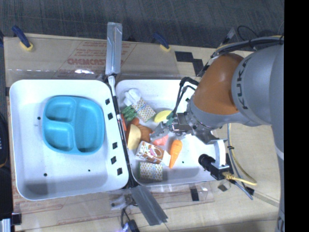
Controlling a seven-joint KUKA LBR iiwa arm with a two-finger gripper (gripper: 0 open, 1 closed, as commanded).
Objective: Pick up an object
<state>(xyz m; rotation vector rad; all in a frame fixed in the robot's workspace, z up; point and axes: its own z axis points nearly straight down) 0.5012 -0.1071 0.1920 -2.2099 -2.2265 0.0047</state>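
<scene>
The right bin [193,173] holds a heap of toy food: an orange carrot [175,152], a yellow piece [163,115], a patterned box [144,110], a pale potato-shaped piece [133,137], a printed carton [151,152] and a patterned cup [150,171]. My gripper [161,131] hangs low over the middle of this heap, just left of the carrot's top, with a pinkish-red piece [161,140] right under its fingers. I cannot make out whether anything sits between the fingers.
The left bin [24,168] holds a blue divided plate [74,123]. A central divider [118,129] with black clips separates the bins. The arm's orange band [217,88] and grey body overhang the right bin's right side. A grey bar [113,47] stands behind the bins.
</scene>
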